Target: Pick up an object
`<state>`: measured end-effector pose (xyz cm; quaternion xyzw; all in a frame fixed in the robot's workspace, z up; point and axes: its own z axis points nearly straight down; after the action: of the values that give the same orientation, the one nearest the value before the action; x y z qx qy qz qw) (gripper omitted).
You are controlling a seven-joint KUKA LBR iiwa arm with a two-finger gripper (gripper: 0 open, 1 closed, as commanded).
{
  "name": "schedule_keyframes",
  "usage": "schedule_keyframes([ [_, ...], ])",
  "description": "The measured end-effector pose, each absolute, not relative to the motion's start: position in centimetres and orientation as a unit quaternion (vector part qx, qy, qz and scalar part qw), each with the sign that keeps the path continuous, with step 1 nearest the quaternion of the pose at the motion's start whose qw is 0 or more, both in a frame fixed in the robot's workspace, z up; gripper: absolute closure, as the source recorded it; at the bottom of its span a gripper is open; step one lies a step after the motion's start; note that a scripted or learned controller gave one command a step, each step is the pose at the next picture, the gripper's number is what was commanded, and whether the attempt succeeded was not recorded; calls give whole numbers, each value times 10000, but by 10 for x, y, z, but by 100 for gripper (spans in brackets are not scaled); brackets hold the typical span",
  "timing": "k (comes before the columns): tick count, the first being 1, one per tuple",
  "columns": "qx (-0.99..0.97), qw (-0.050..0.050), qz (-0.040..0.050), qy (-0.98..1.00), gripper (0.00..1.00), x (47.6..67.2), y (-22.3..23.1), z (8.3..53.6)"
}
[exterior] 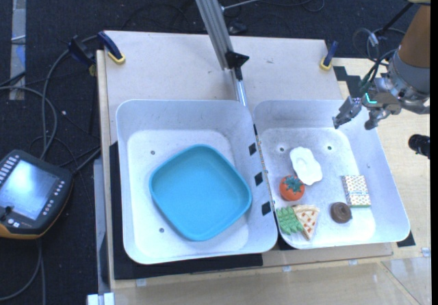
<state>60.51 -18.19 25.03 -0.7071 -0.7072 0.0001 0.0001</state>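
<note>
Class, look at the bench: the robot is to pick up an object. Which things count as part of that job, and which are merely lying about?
Part of the job:
hand
white egg-shaped piece
tomato
pizza slice
chocolate doughnut
wafer block
right bin, which holds them

Lying about:
blue tray in the left bin
control pendant
clamps

Two bins sit side by side on the counter (171,68) in the middle of the frame. The left bin (137,126) holds a square dish (199,191) at its centre. The right bin (383,194) holds five small things in its lower half: a flat egg-shaped piece (305,165) uppermost, a tomato (291,188) just below and left of it, a pizza slice (299,221) lowest, a doughnut (341,212) to the right of the slice, and a wafer (356,190) above the doughnut. The gripper (361,115) hangs over the right bin's upper right corner. A handheld control pad (29,193) lies on the floor at the frame's left edge.
</note>
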Motion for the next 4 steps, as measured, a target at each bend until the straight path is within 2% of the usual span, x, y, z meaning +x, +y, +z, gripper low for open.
schedule_keyframes([
  [1, -7071, 1, 1, -7072, 0, 605, -182, 250],
  [4, -7070, 15, 9, -7072, 0, 604, -174, 96],
])
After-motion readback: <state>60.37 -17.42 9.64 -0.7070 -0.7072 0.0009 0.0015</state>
